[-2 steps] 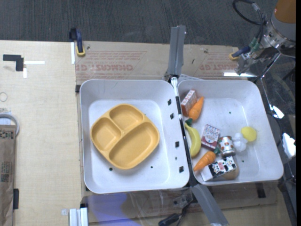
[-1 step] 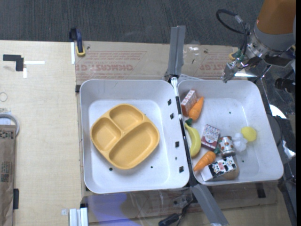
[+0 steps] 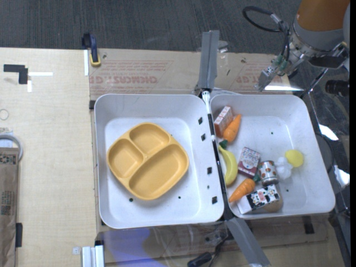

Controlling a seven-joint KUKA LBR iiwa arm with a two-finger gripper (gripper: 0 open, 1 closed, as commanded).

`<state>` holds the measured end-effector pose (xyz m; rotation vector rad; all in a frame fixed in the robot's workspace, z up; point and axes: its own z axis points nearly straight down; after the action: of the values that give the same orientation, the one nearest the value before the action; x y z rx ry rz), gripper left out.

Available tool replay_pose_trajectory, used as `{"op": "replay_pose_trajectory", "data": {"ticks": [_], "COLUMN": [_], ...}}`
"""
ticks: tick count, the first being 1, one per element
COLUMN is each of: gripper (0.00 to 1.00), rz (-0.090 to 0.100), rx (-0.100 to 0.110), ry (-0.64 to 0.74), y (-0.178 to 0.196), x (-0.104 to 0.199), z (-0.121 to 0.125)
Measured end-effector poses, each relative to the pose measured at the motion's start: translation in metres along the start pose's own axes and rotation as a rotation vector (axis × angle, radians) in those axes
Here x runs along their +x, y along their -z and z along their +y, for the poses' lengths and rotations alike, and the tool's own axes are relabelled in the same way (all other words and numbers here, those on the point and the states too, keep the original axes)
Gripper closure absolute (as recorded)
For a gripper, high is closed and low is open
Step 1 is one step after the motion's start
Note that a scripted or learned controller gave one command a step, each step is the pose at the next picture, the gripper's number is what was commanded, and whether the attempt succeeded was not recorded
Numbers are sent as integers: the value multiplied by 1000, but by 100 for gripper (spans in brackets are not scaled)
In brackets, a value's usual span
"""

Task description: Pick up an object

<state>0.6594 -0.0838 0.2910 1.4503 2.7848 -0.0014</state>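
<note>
Arm parked above the right bin (image 3: 311,121), nothing picked yet
Gripper (image 3: 271,75) seems empty, though its state is unclear; next it must descend onto one item, perhaps the banana (image 3: 228,166)

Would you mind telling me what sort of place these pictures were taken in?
Most likely a robotics lab bench set up for grasping trials. Two white bins sit side by side; one holds a yellow divided plate, the other toy food such as a banana. A grey-and-orange arm reaches in.
</note>
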Motion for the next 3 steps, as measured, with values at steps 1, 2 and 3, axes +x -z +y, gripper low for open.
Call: {"op": "replay_pose_trajectory", "data": {"ticks": [1, 2, 3], "gripper": [100, 100, 100], "rz": [1, 2, 1], "rx": [1, 2, 1], "ry": [87, 2, 1], "y": [-11, -27, -18], "x": [22, 94, 93], "z": [15, 58, 58]}}
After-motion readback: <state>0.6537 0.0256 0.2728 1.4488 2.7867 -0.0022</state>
